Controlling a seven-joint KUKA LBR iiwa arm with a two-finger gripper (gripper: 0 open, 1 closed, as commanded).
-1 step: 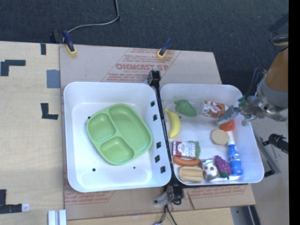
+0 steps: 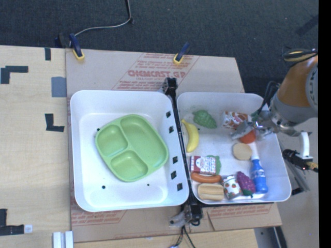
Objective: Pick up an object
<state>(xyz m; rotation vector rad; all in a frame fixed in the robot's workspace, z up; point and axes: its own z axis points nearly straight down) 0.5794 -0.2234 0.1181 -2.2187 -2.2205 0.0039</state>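
My gripper (image 2: 254,129) reaches in from the right and sits low at the far right of the right bin (image 2: 217,98). A small red-orange object (image 2: 248,137) lies right at its tip, and I cannot tell whether it is gripped. A red-and-white snack packet (image 2: 234,119) lies just left of the gripper. A round tan biscuit (image 2: 241,151) is just below it, and a blue-and-white bottle (image 2: 258,175) lies nearer the front. The arm's orange band (image 2: 300,81) hangs outside the bin's right wall.
The right bin also holds a green leafy toy (image 2: 205,119), a banana (image 2: 191,136), a red packet (image 2: 205,164), a sausage (image 2: 206,178), a bun (image 2: 210,191), a small can (image 2: 231,187) and purple grapes (image 2: 245,183). A green divided plate (image 2: 132,147) lies in the left bin (image 2: 83,190).
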